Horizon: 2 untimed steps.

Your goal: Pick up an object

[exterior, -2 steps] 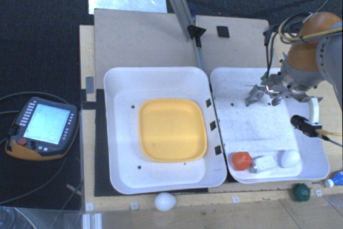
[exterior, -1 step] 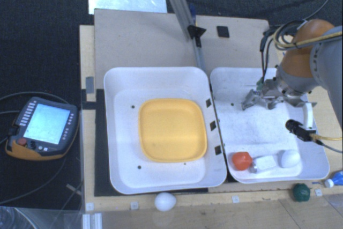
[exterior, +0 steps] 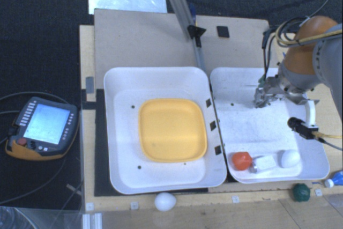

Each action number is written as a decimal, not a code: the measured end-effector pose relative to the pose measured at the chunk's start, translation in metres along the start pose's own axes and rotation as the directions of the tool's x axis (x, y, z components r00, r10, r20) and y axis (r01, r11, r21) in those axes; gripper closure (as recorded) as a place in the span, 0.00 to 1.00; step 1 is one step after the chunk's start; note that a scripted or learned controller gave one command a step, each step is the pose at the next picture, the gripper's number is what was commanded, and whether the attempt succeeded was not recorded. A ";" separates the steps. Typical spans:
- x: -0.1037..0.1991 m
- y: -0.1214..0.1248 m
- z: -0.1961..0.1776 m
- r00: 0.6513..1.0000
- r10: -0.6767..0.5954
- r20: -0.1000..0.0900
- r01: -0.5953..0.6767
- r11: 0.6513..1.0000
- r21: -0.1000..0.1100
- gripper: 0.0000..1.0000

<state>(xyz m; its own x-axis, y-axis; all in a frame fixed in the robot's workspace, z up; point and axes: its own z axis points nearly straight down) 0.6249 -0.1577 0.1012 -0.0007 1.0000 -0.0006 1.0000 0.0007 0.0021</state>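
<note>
Claw (exterior: 261,98) over right bin (exterior: 236,131), orange object (exterior: 240,160) well below

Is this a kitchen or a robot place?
Probably a robot lab, not a kitchen. A robot arm reaches over two white bins on a bench, and a control pad with a screen lies on the floor beside it.

Left bin (exterior: 115,115): one yellow plate (exterior: 173,130). Right bin (exterior: 236,115): orange ball (exterior: 241,160), small white bottle (exterior: 263,163), white egg-shaped object (exterior: 290,159) along near edge; gripper (exterior: 261,99) low over far half. Surface (exterior: 139,35): white egg (exterior: 165,201), green ball (exterior: 300,192).
</note>
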 end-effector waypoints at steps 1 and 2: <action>0.009 -0.003 -0.057 1.000 -0.001 0.000 0.001 1.000 -0.003 1.00; 0.009 -0.006 -0.119 1.000 0.000 0.000 0.000 1.000 -0.003 1.00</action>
<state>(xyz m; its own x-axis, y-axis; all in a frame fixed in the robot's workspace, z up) 0.6183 -0.1486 0.2203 -0.0008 1.0000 -0.0007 1.0000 0.0008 0.0052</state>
